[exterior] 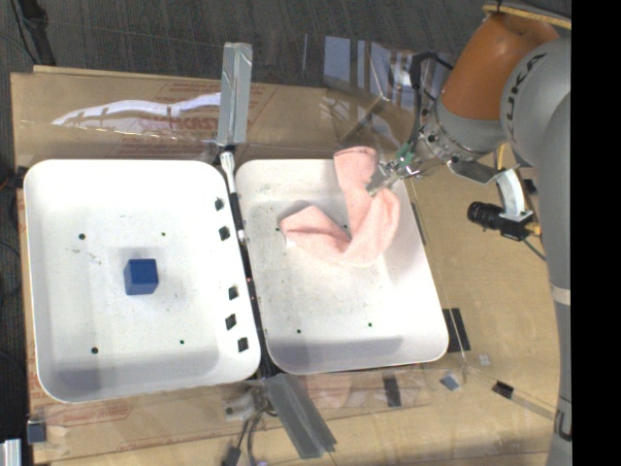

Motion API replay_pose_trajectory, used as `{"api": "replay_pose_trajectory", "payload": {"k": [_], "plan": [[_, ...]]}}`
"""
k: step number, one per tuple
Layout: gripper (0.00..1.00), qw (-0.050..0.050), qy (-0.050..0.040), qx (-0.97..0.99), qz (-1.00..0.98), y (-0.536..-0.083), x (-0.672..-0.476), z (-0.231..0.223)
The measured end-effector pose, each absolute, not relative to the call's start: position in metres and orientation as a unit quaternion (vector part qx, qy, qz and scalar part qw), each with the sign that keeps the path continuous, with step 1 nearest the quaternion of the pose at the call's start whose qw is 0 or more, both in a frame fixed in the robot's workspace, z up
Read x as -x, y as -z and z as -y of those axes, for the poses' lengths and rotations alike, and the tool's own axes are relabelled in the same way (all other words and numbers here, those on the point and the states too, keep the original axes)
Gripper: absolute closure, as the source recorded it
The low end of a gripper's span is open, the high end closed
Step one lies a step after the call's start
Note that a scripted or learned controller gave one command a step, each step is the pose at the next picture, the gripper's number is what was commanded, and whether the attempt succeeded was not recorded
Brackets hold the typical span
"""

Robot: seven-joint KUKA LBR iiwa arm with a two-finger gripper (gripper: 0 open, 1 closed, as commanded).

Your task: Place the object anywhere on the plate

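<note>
You see two smooth, shallow white bins on the tabletop (116, 124). A soft, crumpled pink cloth (354, 216) lies bent in the right bin (388, 328), its upper end pinched between the fingers of the gripper (388, 175). A small blue cube (142, 276) sits in the left bin (58, 221).

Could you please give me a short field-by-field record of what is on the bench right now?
left bin: holds a small blue cube, left of the bin's middle
right bin: holds a crumpled pink cloth in its upper right part
end effector: at the cloth's upper edge, near the right bin's upper right corner
grasp: cannot be judged from this view
plate: none recognisable
arm: reaches in from the right, above the bench
</note>
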State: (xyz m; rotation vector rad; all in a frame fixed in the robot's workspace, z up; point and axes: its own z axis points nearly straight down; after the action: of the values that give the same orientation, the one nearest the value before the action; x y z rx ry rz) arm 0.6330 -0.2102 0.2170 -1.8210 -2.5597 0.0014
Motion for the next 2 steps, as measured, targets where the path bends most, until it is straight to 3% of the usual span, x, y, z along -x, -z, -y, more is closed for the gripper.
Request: {"api": "replay_pose_trajectory", "payload": {"k": [1, 2], "plan": [[1.00, 0.000, -0.0003, 0.578, 0.816, -0.232, -0.634, 0.210], [1.00, 0.001, -0.0006, 0.401, 0.916, -0.241, -0.628, 0.159]]}}
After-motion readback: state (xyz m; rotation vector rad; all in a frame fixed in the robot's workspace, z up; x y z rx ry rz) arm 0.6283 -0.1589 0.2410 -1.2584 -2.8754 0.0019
